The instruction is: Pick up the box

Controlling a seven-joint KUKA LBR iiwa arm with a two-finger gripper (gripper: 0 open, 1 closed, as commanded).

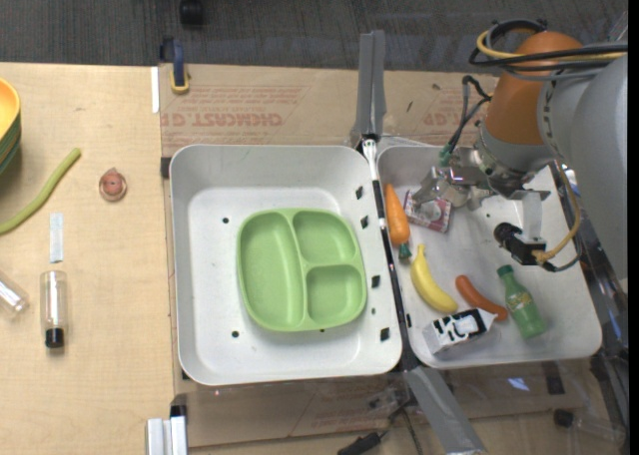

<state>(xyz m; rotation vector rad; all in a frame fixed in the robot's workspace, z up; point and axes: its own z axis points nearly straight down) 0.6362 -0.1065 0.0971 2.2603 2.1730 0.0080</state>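
Note:
A small white and black box (458,328) lies at the near left corner of the right bin (569,338). My gripper (442,187) hangs over the far left part of that bin, well away from the box. Directly under it sits a crumpled pink and clear packet (430,212), which it seems to touch. The grey arm with its orange band (526,94) reaches in from the right.
The right bin also holds a carrot (396,216), a banana (429,280), a red sausage-like item (480,295) and a green bottle (521,304). A green divided plate (302,268) lies in the left bin (200,273). Small items lie on the bench at left.

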